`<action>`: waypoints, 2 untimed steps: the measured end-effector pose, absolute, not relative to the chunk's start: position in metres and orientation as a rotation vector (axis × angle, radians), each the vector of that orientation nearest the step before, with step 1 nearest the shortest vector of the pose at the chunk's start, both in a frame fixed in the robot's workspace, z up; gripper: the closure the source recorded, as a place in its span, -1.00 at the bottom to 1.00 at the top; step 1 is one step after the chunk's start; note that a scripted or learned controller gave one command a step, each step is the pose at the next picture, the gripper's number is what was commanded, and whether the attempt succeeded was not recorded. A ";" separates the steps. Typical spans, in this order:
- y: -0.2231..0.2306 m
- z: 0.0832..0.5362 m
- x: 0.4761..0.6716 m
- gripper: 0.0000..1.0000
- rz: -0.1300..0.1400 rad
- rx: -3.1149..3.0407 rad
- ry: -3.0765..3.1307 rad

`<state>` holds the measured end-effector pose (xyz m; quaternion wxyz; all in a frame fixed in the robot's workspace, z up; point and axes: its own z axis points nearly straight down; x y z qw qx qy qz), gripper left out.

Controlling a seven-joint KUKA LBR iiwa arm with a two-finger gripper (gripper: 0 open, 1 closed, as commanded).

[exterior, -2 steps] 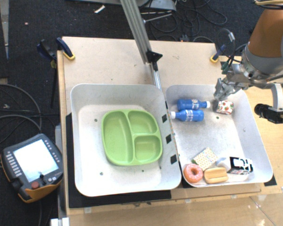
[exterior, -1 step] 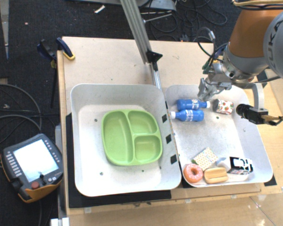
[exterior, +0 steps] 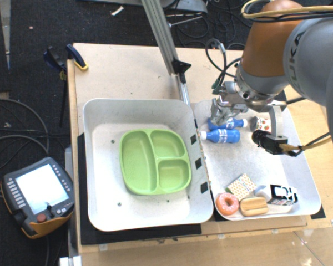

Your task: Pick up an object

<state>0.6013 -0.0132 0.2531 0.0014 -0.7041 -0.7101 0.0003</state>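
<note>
1. The gripper [exterior: 225, 114] is seen at the far end of the right bin [exterior: 299, 173], lowered from the orange-banded wrist of the arm [exterior: 277, 43], which enters from three o'clock.
2. Whether the fingers are spread or pressed together cannot be told; they are partly masked by the wrist body, and nothing is shown pinched between them.
3. The nearest candidate is judged to be the blue bottle [exterior: 223, 136], which lies on its side on the floor of the right bin, just beside that bin's left wall.
4. From the gripper, the bottle lies at about six o'clock, very near and possibly touching; contact cannot be confirmed.
5. The bottle's long axis runs roughly from nine to three o'clock, with its white cap at the nine o'clock end, so a closure across the short axis would be called for.
6. Other pickable things are gathered at the near end of the right bin, well apart from the gripper: a pink doughnut [exterior: 228, 204], a toy hot dog bun [exterior: 253, 206] and a checkered block [exterior: 241, 185].
7. A green divided plate [exterior: 155, 160] rests in the left bin [exterior: 100, 121].
</note>
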 end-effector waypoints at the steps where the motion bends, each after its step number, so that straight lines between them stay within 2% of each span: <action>1: 0.038 0.256 0.605 1.00 -0.003 -2.211 -2.231; 2: 0.086 0.233 0.608 1.00 0.003 -2.211 -2.228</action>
